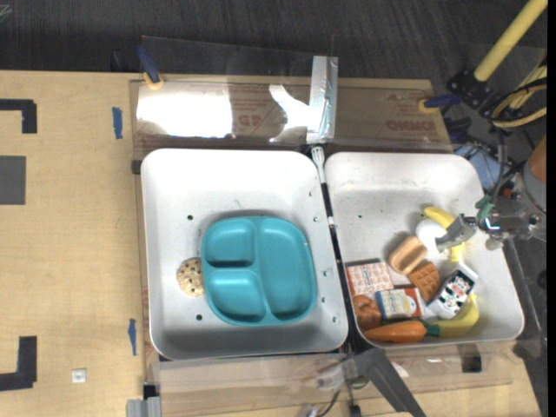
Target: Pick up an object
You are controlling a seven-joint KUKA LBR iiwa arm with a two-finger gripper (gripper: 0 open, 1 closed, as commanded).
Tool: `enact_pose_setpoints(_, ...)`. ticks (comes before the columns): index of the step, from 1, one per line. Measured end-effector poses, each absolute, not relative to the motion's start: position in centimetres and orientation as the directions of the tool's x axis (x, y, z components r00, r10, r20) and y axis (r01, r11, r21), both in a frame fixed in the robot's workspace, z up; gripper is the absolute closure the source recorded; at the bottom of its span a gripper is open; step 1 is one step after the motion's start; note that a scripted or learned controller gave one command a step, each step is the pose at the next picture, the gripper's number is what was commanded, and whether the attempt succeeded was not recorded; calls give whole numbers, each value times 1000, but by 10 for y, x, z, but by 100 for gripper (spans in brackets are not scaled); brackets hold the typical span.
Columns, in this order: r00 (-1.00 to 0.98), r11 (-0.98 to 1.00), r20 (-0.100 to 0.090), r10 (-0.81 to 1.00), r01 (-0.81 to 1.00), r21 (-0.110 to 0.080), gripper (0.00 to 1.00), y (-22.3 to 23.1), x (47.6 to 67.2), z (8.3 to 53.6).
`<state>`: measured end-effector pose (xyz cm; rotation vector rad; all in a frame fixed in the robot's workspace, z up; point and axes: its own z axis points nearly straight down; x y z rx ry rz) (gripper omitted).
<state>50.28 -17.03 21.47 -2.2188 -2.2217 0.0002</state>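
Over the right bin's (408, 168) right rim hangs the gripper (459, 233) — whether spread or pressed together, I cannot tell — just beside a white egg (427, 232) and bread roll (407, 254). Left bin (174, 181) — teal divided plate (258, 268), cookie (190, 276) touching its left edge.

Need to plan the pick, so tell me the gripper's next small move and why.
Probably ease the gripper down and slightly left toward the bread roll. It sits at the right bin's right side above the food pile, holding nothing visible, and the roll lies on top, close by.
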Motion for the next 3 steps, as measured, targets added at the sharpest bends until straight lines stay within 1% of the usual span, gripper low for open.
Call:
enact_pose_setpoints(1, -169, 169, -8, 986, 985, 15, 0, -203, 519, 101)
enact_pose_setpoints(2, -130, 130, 16, 991, 991, 7, 0, -211, 550, 90)
enact_pose_setpoints(3, -130, 130, 2, 992, 991, 13, 100, -215, 551, 99)
